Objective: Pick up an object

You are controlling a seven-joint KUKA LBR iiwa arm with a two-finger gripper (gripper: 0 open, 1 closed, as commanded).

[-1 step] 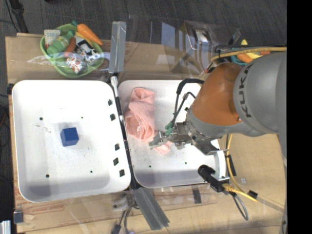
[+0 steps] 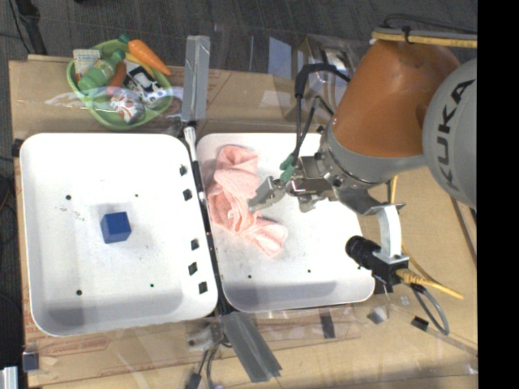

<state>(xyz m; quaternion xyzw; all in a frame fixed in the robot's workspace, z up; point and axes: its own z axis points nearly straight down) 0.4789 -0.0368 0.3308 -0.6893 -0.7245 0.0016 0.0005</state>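
2 shallow white bins sit side by side on the bench, and from where I stand the nearest edge shows their lower rims and some grey tape strips. In the left bin lies 1 small blue cube, alone on the white floor, well apart from the walls. A row of black clips runs along the divider between the bins. In the right bin a crumpled pink cloth lies against the left wall, stretching from the upper corner down toward the middle of the floor. The gripper reaches in from the right and its tip is down at the cloth's right edge, touching or just over the folds; I cannot tell whether its fingers are spread or pinched, nor whether any fabric is between them. Behind it rises the arm, its orange band broad above the grey wrist. Farther back, beyond the left bin's top rim, stands a green bowl heaped with small toys, among them 1 orange carrot.
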